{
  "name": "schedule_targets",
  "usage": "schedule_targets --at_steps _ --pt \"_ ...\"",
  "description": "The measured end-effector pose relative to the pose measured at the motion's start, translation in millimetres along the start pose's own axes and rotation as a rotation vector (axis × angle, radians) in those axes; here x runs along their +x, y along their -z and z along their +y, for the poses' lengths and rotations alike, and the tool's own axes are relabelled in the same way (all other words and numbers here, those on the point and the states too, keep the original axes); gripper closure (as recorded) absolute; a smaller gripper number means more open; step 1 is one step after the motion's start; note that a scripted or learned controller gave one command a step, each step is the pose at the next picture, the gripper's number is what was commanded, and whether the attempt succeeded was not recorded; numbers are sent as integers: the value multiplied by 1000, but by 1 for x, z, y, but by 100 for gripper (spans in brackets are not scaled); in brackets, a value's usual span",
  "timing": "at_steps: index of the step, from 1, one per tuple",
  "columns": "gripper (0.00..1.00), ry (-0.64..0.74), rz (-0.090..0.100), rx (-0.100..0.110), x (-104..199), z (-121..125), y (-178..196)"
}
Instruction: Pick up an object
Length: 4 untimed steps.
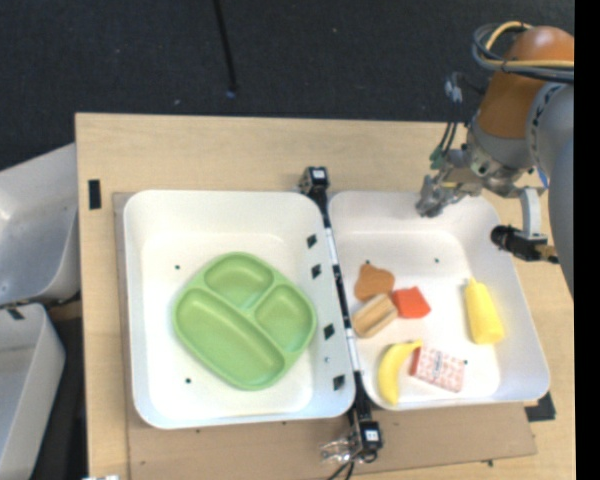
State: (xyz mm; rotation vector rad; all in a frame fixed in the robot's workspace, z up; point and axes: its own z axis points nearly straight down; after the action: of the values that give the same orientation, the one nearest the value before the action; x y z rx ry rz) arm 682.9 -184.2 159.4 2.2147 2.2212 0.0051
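Start at the near edge of the right bin (520, 368): you have a banana (395, 370) lying against a pink patterned packet (439, 368), the two touching, so neither is an easy first pick. Just beyond them sit a tan bread-like block (373, 315), an orange-red block (412, 303) and a brown piece (373, 281), bunched near the bin's left wall. The yellow corn-like piece (483, 311) lies alone toward the right wall, well apart from the rest; in my judgement that is your cleanest target, with room for a finger on each long side.

The gripper (435, 198) hangs over the far edge of the right bin, carrying nothing that you can see; whether it is spread or closed I cannot tell. You need to bring it toward the near side and come straight down, keeping off the right wall.

The left bin (140, 268) holds a green divided plate (245, 318), out of your way. The black clips (325, 268) along the shared rim matter only if you reach for the bunched pieces.
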Motion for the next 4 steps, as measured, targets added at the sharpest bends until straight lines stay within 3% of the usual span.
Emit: schedule_targets --at_steps 2,4 --pt "100 0 -1 -2 4 1 103" --pt "100 3 2 5 103 -46 102"
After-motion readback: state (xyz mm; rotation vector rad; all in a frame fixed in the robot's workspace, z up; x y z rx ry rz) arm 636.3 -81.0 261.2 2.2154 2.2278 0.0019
